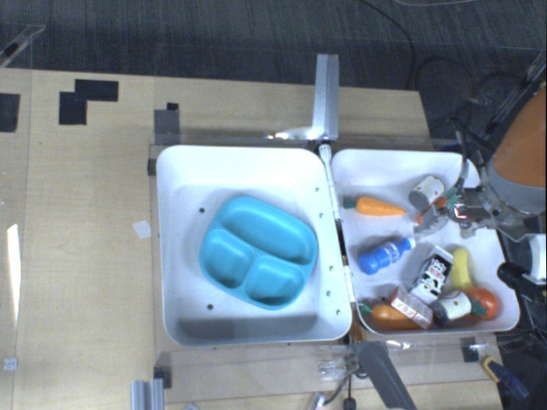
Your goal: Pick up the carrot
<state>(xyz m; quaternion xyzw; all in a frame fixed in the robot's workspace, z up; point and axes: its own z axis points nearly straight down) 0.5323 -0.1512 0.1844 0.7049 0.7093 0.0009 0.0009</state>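
The carrot (pixel 379 207) lies in the upper part of the right bin (pixel 389 162), left of our tool (pixel 444 213). Whether the tool is apart or together, we cannot tell. We should centre over the carrot's thick middle, clear of the blue bottle (pixel 382 255).

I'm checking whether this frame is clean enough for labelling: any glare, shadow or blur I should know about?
Camera view: lighting is even, with soft shadow along the left bin's inner walls; a bright glare streak sits on the bench at the far left; the carrot and blue divided plate read sharply, while the claw looks slightly smeared and its fingers are hard to make out.
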